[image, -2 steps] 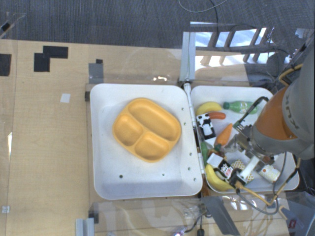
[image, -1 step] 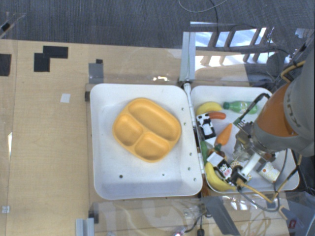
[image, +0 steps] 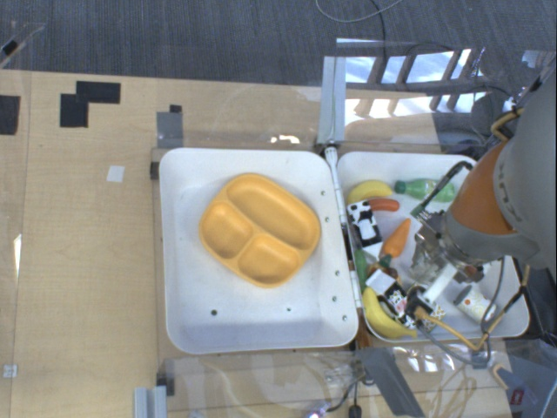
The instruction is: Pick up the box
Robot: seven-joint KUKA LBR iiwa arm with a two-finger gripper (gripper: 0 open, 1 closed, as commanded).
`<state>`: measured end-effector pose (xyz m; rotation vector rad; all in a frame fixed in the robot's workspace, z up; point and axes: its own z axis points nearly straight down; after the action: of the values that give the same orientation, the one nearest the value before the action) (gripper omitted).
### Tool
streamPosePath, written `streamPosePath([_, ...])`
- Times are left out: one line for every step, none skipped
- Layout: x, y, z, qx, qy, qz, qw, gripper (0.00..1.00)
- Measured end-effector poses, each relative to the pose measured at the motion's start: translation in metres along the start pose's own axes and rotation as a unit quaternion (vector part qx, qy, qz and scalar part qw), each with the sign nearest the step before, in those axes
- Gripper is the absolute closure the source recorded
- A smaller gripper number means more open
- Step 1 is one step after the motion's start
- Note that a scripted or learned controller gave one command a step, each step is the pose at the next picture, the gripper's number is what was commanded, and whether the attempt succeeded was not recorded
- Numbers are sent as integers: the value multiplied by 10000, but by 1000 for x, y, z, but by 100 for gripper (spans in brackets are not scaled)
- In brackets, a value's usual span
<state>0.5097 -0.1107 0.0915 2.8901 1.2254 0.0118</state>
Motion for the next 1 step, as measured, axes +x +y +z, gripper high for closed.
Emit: streamPosePath([-30, 30, -63, 3, -14, -2640, 9645, 100])
